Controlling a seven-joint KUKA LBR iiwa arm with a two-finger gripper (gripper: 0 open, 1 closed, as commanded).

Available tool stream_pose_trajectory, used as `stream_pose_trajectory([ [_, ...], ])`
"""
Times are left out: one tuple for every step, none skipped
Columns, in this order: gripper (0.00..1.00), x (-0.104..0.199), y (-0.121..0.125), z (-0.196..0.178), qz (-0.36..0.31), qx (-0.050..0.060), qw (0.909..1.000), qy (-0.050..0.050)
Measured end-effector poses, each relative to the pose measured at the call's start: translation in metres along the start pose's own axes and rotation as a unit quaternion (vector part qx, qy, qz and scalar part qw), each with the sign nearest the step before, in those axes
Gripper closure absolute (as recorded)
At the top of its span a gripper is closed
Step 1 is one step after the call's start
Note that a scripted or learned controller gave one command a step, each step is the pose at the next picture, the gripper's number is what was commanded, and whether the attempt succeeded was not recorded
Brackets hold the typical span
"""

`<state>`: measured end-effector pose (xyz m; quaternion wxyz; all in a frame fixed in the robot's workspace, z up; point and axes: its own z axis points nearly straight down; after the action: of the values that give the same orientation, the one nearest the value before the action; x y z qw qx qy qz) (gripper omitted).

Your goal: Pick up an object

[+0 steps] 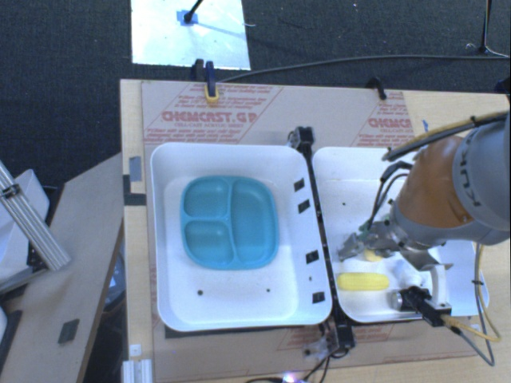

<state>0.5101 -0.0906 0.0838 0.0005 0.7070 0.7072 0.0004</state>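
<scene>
The fingers (361, 244), spread unclear, are hovering above the yellow banana (363, 281); centring over it before closing seems wise.

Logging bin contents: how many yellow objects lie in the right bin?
2 visible: a long yellow piece near the front wall, and a smaller yellow piece just behind it, partly covered by the arm; more may be hidden.

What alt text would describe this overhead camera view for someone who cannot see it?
A grey robot arm reaches into the right white bin, its gripper low beside a yellow object. The left bin holds a blue divided tray.
</scene>
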Motion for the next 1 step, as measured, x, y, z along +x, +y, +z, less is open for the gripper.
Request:
stream_pose_trajectory([
  [1.00,-0.0022,0.0037,-0.0167,0.001,-0.006,1.0000,-0.002],
])
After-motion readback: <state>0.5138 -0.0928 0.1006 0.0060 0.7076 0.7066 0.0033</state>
